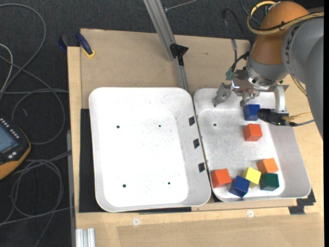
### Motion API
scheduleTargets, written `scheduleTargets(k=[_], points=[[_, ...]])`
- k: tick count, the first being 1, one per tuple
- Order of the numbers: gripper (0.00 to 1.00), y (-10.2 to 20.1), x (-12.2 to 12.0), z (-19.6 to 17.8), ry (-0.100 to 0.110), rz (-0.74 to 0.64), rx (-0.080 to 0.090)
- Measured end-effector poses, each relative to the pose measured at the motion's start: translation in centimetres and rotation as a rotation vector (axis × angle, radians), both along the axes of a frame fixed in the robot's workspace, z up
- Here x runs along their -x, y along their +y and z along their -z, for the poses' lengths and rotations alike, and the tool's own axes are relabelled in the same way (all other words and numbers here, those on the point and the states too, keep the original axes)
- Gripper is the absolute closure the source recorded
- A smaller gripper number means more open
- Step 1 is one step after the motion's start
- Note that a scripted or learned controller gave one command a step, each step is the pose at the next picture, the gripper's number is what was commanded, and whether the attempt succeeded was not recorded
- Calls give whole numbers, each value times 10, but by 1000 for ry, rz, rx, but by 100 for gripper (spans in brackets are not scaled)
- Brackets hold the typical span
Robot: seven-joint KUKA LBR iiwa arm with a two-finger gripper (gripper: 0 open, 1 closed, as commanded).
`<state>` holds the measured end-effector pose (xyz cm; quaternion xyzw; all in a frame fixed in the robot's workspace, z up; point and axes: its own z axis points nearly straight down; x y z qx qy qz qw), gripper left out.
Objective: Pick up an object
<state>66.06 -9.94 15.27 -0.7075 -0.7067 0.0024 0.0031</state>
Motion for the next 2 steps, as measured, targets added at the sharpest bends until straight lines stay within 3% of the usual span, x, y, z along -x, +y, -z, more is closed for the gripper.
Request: scheduleTargets(k=[1,2], points=[[0,1,1,53,0,-1,0],[100,1,-1,37,-10,-1,0]])
